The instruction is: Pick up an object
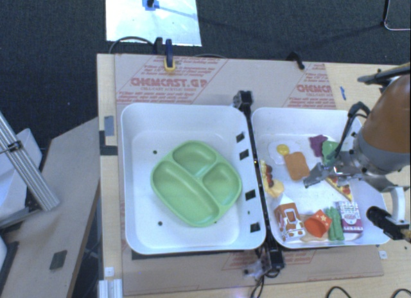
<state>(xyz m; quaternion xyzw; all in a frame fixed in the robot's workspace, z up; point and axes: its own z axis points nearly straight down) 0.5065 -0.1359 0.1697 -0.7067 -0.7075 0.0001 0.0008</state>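
1. The gripper (pixel 319 176) hangs low over the middle of the right bin (pixel 302 118); whether it is open or holding anything cannot be told.
2. Toys crowd that bin: a tan slab (pixel 296 166) just left of the gripper, a carton (pixel 289 220) and an orange piece (pixel 316 225) by the near edge.
3. The left bin (pixel 138 162) holds a green tray (pixel 196 182) at its centre.

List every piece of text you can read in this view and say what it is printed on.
"CHEMCAST" followed by "GP": red print, upside down, on the board behind the left bin.
The same red print on the board behind the right bin, partly readable.
Small carton: print too small to read.
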